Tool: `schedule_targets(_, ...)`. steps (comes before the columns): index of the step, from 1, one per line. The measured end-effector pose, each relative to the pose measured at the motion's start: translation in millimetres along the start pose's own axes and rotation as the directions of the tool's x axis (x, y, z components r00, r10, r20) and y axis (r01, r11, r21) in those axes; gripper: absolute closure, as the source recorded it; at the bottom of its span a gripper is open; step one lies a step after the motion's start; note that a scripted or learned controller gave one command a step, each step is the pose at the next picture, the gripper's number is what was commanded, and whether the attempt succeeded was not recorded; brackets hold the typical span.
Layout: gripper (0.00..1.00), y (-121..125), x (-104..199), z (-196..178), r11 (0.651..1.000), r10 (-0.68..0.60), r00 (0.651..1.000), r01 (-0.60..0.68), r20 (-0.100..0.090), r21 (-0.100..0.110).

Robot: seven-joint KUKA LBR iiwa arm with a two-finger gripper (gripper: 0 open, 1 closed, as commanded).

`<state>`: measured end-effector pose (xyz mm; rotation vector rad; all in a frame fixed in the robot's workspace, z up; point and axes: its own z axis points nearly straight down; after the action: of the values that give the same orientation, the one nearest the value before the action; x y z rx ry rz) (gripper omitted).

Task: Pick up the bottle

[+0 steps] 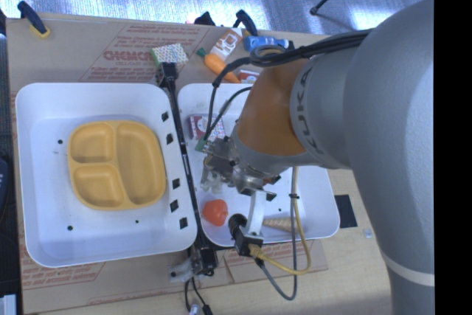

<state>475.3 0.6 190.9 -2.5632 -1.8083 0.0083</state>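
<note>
Orange-capped bottle (223, 52) sits untouched on the bench outside the bins; gripper (221, 172) is down in the right bin (324, 212), can't tell its grip.

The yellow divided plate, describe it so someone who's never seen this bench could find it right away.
Start at the two white bins side by side; take the left bin, away from the grey arm. The yellow divided plate lies flat near its middle, alone there. Its three compartments and solid yellow colour set it apart from the small red-orange round item in the right bin.
</note>
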Motion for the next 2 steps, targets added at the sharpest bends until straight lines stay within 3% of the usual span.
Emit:
schedule_targets(1,1.0,20.3,-55.0,-63.0,0.911,-0.413,0.911,0.413,0.002,-0.005)
schedule_targets(2,1.0,12.3,-33.3,-0.3,0.811,-0.585,0.811,0.585,0.001,-0.002)
